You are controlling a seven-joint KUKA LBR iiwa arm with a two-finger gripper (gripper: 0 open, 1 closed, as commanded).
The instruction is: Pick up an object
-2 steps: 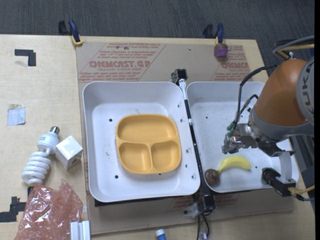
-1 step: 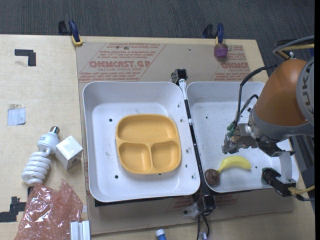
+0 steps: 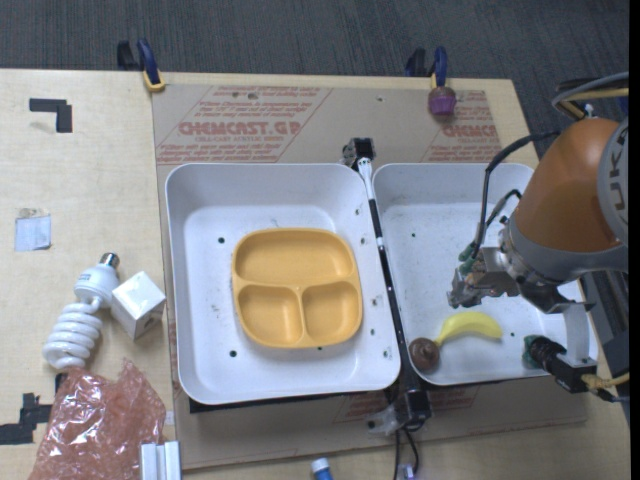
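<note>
Banana in right bin, just below hand, seemingly apart

A divided plate lies in the left bin; a banana lies in the right bin.

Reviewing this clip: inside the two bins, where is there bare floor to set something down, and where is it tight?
Right bin: bare floor in its far-left part, bordered by the divider and the arm. Its near edge is crowded: banana, brown ball, gripper just above them. Left bin: the yellow tray takes the middle, leaving a bare strip all round, widest along the far wall.
</note>
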